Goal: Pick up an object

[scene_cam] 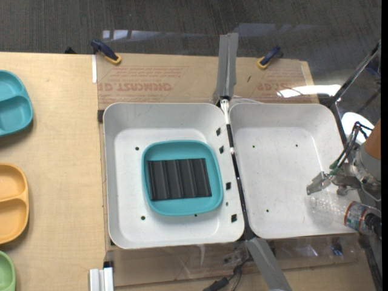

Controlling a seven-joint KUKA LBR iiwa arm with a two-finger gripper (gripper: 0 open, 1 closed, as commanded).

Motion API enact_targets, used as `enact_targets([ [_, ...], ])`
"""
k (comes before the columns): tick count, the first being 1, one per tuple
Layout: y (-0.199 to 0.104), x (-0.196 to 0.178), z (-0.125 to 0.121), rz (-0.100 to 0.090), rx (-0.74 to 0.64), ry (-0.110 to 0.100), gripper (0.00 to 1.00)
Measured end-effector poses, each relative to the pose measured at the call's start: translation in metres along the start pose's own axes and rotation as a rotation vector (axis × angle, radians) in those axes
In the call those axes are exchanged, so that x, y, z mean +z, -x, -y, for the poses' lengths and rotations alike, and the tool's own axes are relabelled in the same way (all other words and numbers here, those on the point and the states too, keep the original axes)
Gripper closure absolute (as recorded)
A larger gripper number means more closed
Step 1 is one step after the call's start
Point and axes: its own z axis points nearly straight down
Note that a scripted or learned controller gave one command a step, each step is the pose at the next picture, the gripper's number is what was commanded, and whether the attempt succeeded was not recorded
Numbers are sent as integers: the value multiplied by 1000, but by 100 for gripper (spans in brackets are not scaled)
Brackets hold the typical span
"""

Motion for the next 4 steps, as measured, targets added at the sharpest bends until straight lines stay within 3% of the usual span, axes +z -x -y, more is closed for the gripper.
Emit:
enact_targets([
  [1,-5,23,0,-4,-25,-2,0],
  [2,-10,23,1,5,-40,1,0],
  [3,-5,23,1,-1,-46,-1,0],
  [4,-29,22,-10,8,-7,3,0],
])
